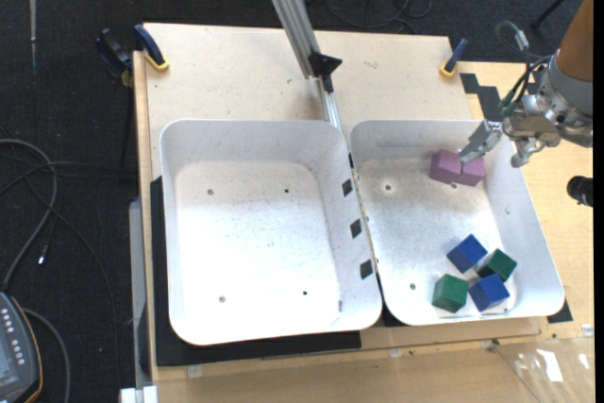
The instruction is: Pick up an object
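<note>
Right bin (528, 203): a pink block (457, 167) is seen near the far wall, toward the arm's side. The gripper (479, 142) is positioned right over the block's upper right corner, one metal finger angled down toward it and apparently touching or just short of its top edge. Whether the fingers are spread or pressed together cannot be told from this angle; the block is not seen between them, so no hold is claimed. Key relation: the block lies down and to the left of the fingertips, its long axis running roughly left-right across the bin, so the grasp is judged off-centre and would need to be shifted left before closing. Four other cubes are clustered at the near right corner, well apart from the gripper: a blue cube (466, 253), a green cube (500, 265), a second blue cube (489, 291) and a second green cube (451, 293). The left bin (189, 156) is not involved. Pick judged not yet made.
</note>
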You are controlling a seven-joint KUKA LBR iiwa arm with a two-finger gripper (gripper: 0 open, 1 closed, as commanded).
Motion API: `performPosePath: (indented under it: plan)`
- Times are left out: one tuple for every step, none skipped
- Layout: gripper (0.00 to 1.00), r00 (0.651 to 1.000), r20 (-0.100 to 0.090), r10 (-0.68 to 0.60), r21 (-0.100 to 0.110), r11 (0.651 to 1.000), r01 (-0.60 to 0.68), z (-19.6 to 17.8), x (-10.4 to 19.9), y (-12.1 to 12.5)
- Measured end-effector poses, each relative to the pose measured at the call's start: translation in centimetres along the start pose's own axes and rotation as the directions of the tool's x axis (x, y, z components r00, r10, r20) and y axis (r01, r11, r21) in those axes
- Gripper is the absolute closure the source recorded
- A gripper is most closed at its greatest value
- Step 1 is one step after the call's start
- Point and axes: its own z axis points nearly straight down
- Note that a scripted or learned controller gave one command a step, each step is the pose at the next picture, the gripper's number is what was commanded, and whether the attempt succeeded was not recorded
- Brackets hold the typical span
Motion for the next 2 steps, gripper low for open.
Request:
performPosePath:
  plan:
    - [0.00, 1.000, 0.002, -0.003, 0.000, 1.000, 0.003, 10.8, -1.9, 9.7]
    - [1.00, 1.000, 0.004, -0.005, -0.004, 1.000, 0.005, 9.2, -1.9, 9.7]
